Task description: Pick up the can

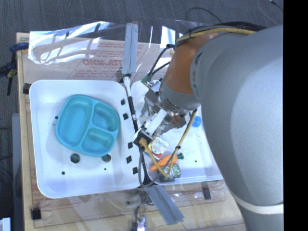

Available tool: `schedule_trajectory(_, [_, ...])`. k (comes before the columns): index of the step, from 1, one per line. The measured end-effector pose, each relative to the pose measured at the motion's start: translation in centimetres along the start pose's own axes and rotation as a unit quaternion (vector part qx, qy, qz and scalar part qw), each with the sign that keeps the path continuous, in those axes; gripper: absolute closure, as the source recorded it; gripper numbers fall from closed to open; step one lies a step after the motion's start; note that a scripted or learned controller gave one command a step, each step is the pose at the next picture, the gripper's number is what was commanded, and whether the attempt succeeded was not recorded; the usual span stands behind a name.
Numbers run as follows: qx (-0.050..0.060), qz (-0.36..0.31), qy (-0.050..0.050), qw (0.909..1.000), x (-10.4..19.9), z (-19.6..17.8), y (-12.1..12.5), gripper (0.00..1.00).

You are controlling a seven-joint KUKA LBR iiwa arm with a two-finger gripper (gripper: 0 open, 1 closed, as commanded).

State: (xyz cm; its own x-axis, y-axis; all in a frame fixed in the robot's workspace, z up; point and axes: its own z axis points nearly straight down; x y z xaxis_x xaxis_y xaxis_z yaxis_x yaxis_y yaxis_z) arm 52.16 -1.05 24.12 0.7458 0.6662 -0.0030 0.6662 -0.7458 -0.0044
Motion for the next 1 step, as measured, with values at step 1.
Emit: schedule_trajectory(1, [-0.001, -0.025, 0.0, 0.9997, -0.13, -1.44, -1.18, 1.0])
